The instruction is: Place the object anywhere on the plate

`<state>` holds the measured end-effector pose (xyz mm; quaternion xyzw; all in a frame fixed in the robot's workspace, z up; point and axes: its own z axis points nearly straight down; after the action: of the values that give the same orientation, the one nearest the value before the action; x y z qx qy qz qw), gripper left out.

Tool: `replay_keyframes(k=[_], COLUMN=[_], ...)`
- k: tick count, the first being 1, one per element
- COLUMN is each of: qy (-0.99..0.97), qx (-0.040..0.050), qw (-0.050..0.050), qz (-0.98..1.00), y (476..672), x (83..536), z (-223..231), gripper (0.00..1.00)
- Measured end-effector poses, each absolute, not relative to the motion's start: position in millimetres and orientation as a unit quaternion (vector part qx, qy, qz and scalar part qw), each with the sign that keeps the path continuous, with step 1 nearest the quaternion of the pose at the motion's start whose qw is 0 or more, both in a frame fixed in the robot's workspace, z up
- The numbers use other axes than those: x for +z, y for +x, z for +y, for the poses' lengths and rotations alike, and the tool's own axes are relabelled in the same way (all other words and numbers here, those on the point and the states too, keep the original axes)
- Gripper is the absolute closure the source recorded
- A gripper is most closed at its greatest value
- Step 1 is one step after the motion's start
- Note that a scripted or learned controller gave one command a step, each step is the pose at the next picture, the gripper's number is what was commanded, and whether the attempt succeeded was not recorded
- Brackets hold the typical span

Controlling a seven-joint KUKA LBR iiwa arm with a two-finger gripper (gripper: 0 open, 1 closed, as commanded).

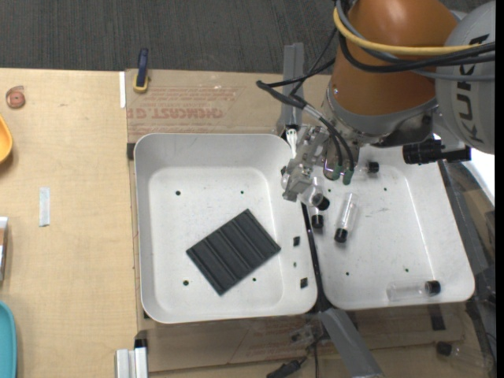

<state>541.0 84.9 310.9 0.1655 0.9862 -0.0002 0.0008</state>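
Clear vial (345,213), black cap at its lower end, lies flat in the right bin, left of that bin's centre. I take it for the object to be moved.

By size: the grey arm (394,46) with its orange band fills the upper right of the frame. Two white bins sit below it, the left bin (150,235) and the right bin (449,242), touching along the middle. A dark ribbed plate (234,250) lies slantwise on the left bin's floor.

The gripper (302,181) hangs over the seam between the bins. Cables and metal crowd it, so I cannot tell whether it is open, shut or holding anything.

The vial lies near it, to its lower right, with its long axis running almost up and down the frame. The plate is to the gripper's lower left.

A second vial (411,290) lies well apart, at the lower right.
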Motion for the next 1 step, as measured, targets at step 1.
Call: replay_keyframes(k=[1], qy=[-0.033], qx=[0.0003], qw=[0.000], qz=[0.999], y=[521.5], x=[230.7], z=[102.7], gripper=[1.00])
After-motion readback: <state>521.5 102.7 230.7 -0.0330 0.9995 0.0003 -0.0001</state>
